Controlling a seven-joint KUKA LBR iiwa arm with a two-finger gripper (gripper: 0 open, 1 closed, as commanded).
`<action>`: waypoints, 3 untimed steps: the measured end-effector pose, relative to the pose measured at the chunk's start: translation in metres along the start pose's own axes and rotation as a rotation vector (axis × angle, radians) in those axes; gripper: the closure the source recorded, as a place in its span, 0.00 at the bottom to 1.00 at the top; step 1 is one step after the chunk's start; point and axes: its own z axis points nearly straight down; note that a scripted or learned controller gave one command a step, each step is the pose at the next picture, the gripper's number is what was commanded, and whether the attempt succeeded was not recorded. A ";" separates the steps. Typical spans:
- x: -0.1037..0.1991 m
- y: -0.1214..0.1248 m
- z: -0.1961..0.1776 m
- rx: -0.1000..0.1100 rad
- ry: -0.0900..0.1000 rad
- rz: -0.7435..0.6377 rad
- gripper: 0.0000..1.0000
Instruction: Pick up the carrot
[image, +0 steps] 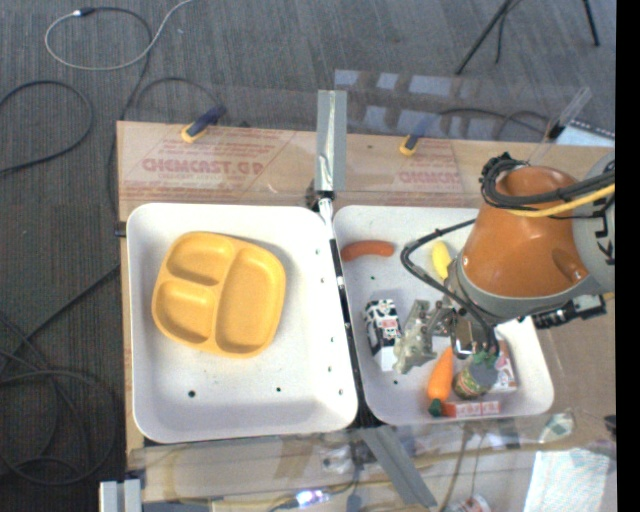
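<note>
From above, the carrot (440, 374) lies in the right bin (400, 225), near its front wall, just beside a small jar (474, 376). It looks light, stiff and smooth, best taken across its thick middle. The gripper (452, 330) hangs just above it; I cannot tell how its grasping part stands.

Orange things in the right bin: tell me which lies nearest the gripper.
The carrot, green-tipped, just beside the gripper at the bin's front. The sausage lies at the far edge.
</note>
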 end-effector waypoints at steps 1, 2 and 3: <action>0.000 0.000 0.000 0.000 0.000 0.000 0.00; -0.008 -0.063 0.049 0.002 0.002 -0.239 0.00; -0.019 -0.048 0.094 0.004 -0.009 -0.276 0.00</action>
